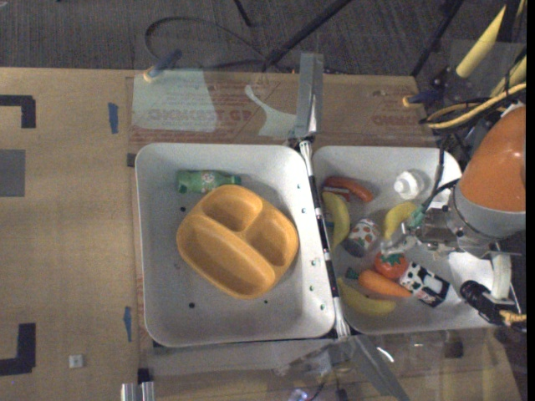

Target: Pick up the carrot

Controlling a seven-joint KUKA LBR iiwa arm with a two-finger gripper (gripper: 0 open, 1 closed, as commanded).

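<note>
Looking down from the fixed camera view, the orange tapered carrot with a green stub [384, 284] lay in the right white shallow bin [380, 161], near its front edge and closer to the divider side. It was wedged in a real pile-up: a yellow plastic banana [368, 303] curved right under it along the front edge, a red tomato-looking toy [389, 264] touched it from behind, and a black-and-white cow-print carton [423, 284] sat against its thick end.

The grey arm's two-finger gripper [411, 232] hung over that cluster, just behind the tomato toy. I honestly couldn't tell how it was set, too much clutter and blur there.

My worry was the crowding. If it came straight down from there, it looked more lined up with the tomato toy than the carrot, so it might've grabbed the wrong thing or just shoved the pile. The carrot also lay tilted on the banana, so it could've rolled off sideways when touched.
</note>
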